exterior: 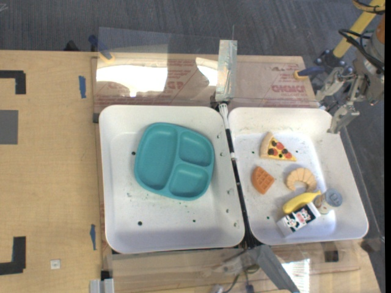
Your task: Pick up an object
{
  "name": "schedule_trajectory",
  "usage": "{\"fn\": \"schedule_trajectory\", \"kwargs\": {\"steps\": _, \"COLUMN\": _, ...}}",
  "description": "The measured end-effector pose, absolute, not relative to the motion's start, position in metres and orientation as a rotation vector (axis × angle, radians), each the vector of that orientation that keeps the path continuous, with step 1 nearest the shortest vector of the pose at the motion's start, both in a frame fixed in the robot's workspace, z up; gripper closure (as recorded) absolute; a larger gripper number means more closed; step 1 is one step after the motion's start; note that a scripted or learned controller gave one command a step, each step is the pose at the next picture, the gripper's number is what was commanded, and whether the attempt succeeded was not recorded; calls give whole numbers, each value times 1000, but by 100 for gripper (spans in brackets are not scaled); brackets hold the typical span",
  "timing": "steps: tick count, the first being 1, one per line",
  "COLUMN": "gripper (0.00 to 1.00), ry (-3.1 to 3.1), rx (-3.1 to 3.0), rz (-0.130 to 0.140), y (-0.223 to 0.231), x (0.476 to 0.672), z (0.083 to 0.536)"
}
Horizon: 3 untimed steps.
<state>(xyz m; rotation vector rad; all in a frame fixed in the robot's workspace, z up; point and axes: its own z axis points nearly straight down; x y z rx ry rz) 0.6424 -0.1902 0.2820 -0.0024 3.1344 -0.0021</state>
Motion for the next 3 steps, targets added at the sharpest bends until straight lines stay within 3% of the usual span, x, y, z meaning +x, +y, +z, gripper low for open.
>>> {"fn": "schedule_trajectory", "kwargs": {"steps": 1, "gripper": 0, "ry": 3132, "rx": -139, "rz": -3, "y": -206, "x": 610, "z": 106}}
{"fn": "schedule_trajectory", "kwargs": {"steps": 2, "gripper": 0, "ry": 3113, "rx": 343, "rz": 4, "y": -128, "x": 612, "z": 89}}
{"fn": "schedule_trajectory", "kwargs": {"steps": 3, "gripper": 100, "ry": 3098, "rx": 344, "rz": -1, "y": -129, "x": 615, "z": 103}}
